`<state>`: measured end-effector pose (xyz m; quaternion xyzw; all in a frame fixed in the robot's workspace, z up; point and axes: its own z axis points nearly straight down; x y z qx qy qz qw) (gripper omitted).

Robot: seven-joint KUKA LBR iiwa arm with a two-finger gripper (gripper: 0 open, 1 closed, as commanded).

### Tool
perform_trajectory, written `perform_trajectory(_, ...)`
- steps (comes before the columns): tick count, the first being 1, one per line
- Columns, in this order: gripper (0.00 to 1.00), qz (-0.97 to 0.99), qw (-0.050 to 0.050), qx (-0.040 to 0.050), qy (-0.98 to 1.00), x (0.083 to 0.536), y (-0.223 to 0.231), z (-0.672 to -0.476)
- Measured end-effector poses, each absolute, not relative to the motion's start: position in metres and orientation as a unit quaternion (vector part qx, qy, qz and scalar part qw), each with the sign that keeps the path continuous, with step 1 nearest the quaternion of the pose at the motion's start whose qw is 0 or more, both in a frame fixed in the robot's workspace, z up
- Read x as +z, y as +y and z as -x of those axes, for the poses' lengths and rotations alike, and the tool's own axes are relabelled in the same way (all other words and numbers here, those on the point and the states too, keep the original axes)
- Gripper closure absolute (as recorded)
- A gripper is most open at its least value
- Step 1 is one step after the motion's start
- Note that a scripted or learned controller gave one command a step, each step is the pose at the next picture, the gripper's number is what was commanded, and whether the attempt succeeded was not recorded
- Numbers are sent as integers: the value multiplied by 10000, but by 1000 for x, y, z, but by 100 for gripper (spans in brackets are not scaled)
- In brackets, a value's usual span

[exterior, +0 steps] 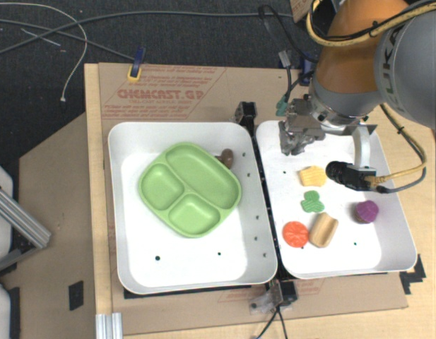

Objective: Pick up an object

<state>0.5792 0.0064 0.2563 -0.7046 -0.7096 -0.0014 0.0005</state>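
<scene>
cardboard sheet [168, 94], red print | blue clip [138, 61] on its 11 o'clock edge | white cables [85, 44] on dark floor [34, 111], 10 o'clock | metal rail [16, 217], 8 o'clock

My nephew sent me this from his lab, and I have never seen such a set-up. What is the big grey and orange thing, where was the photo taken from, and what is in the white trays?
The big grey and orange thing is a robot arm reaching in from the right. At its tip is a pincer for picking things up. It hangs over the far left corner of the right bin.

The photo comes from one fixed camera above the bench, looking down at a slant.

The left bin holds a green divided plate with a small brown object at its edge. In the right bin lie a yellow piece, a small green piece, an orange-red round piece, a tan block and a purple piece. All of them rest on the bin floor, and none is in the pincer.
</scene>
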Motion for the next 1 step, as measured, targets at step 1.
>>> perform_trajectory(1, 100, 7047, 6, -14, -7095, 257, 64, -583)
